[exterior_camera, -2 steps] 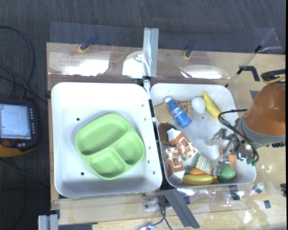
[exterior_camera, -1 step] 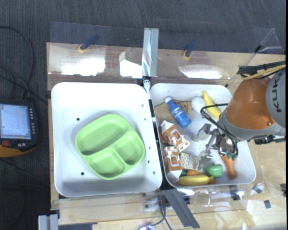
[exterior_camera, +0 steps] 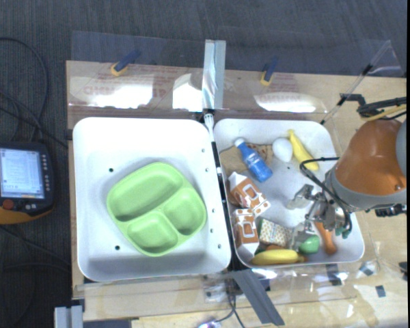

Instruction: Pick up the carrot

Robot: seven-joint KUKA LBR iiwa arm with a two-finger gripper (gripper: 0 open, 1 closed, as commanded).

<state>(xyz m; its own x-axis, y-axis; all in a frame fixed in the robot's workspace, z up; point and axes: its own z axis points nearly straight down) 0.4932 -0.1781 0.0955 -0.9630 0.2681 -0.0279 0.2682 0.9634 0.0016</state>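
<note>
The carrot (exterior_camera: 326,236) is a short orange piece with a green top (exterior_camera: 309,244). It lies near the front right corner of the right bin (exterior_camera: 342,157). My gripper (exterior_camera: 314,214) reaches in from the right on the grey arm with the orange band (exterior_camera: 370,161) and hangs directly over the carrot's upper end. The gripper's dark body and cables hide part of the carrot, so I cannot tell whether they touch.
The right bin also holds a blue bottle (exterior_camera: 253,160), a white egg (exterior_camera: 282,149), a yellow item (exterior_camera: 302,152), two orange-and-white cartons (exterior_camera: 247,194), a patterned box (exterior_camera: 273,234) and a banana (exterior_camera: 277,256). A green divided plate (exterior_camera: 157,207) lies in the left bin (exterior_camera: 99,149).
</note>
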